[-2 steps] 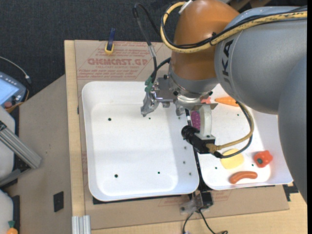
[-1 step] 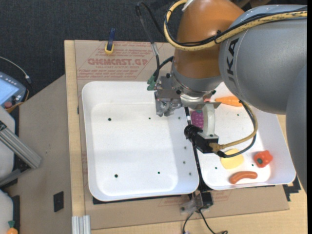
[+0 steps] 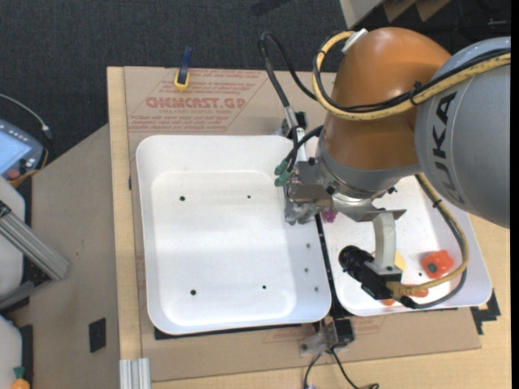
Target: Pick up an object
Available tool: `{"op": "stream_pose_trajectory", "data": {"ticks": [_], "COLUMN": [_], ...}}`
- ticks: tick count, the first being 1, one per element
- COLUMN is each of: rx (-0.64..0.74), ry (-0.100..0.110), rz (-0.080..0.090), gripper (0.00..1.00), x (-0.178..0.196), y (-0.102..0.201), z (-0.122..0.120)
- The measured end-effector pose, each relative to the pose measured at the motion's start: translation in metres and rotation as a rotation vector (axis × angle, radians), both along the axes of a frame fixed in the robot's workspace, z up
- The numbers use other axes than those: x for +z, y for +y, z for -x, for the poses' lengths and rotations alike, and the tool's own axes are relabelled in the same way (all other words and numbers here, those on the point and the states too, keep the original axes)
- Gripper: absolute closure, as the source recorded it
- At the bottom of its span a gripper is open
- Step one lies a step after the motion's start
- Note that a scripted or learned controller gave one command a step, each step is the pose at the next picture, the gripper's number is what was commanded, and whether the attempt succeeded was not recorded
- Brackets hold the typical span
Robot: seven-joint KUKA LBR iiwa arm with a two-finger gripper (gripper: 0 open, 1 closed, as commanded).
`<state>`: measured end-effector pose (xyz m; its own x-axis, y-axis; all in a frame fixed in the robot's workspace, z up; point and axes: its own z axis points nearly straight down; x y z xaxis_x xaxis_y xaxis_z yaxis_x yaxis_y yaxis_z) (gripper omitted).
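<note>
Grey metal, the gripper (image 3: pixel 302 205) hangs at the frame's centre over the seam between the two bins; whether it is clenched or released I cannot tell. Lower right, in the right bin (image 3: pixel 478 278), lies a small orange object (image 3: pixel 437 262), probably light, hard plastic and somewhat slippery; grasping across its narrow middle looks safest. The left bin (image 3: pixel 154 217) lies centre-left.

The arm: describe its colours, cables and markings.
The arm has a grey shell with dark KUKA lettering and a rounded orange band above the wrist. Yellow and black cables loop over it. The gripper is grey metal.
</note>
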<state>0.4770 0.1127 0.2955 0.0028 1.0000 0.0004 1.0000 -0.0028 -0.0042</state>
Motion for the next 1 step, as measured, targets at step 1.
{"op": "stream_pose_trajectory", "data": {"ticks": [1], "rx": [-0.006], "ry": [0.003], "rz": [0.003], "gripper": [1.00], "x": [-0.0536], "y": [-0.0832], "z": [-0.0014]}}
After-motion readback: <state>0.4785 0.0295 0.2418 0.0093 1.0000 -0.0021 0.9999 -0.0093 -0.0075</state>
